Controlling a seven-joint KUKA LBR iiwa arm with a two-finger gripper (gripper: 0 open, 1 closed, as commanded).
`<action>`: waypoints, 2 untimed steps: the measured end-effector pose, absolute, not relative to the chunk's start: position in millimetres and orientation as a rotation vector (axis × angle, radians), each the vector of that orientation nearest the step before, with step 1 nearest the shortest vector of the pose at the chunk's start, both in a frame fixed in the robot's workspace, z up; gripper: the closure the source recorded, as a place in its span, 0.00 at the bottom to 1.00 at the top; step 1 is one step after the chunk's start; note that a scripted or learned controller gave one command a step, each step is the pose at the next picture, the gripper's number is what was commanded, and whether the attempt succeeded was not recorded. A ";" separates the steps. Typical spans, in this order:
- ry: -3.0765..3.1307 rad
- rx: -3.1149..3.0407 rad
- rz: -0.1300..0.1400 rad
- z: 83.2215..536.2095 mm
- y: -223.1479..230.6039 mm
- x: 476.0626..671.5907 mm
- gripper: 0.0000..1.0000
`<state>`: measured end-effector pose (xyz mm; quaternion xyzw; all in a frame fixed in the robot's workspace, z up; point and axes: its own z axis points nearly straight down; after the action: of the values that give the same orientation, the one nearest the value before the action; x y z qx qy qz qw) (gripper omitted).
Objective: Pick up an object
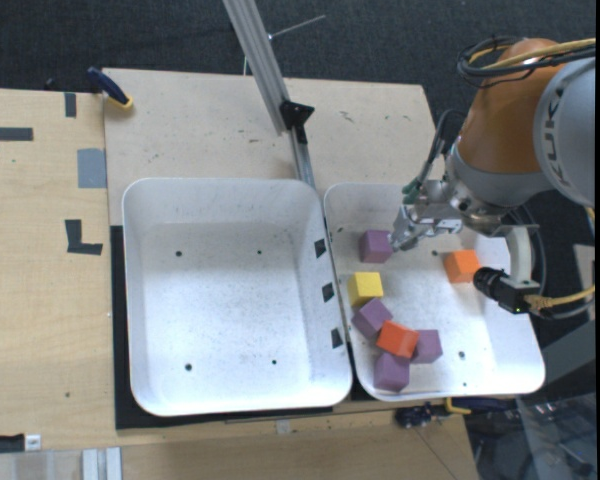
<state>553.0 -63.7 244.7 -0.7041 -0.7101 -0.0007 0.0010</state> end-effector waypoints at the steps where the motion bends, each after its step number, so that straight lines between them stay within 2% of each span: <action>1: -2.228 -2.212 -0.001 250.6 -14.4 557.9 1.00; 2: -2.228 -2.211 0.000 255.8 38.7 560.3 1.00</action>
<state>560.3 38.7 255.8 -0.7044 -0.7098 -0.0001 0.0012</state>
